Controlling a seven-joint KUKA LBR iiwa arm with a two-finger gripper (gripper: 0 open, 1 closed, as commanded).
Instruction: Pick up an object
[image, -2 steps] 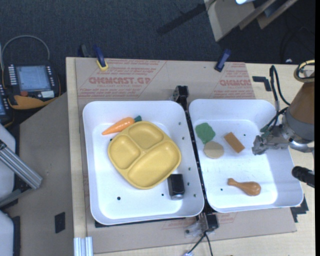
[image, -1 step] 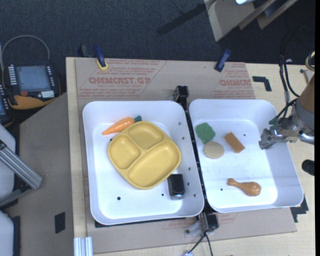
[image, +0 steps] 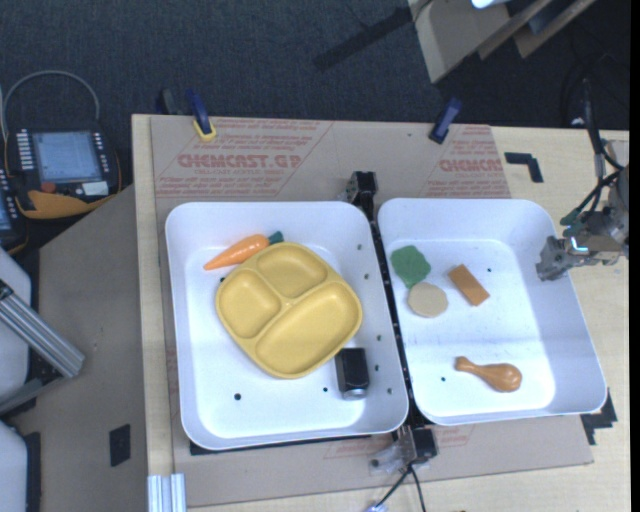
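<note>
Dark carpet surrounded a pale wooden bench (image: 150, 200), its top covered by brown cardboard printed with red lettering. On it sat 2 shallow white bins, side by side and touching along their inner walls.

Of the 2, the left bin (image: 190, 330) held the biggest item: a yellow divided plate (image: 289, 309) with 3 compartments, lying flat near the bin's middle. An orange toy carrot (image: 236, 251) with a green tip lay just beside the plate's upper-left rim. A small black and silver block (image: 351, 371) rested against the plate's lower-right edge, near the bin's front right corner.

Within the right bin (image: 570, 350) lay 4 smaller pieces. A toy chicken drumstick (image: 490, 373) lay toward the front, well apart from the rest. A green piece (image: 410, 264) sat near the inner wall, with a round beige disc (image: 428, 299) touching its lower edge. An orange-brown block (image: 468, 285) lay tilted just to the right of those 2.

At the right bin's far right rim hung the gripper (image: 556, 262), grey, over the wall's edge and clear of every object. Nothing showed between its fingers, and whether they were spread or closed could not be told.

A pendant with a screen (image: 62, 160) rested off the bench at the left.
</note>
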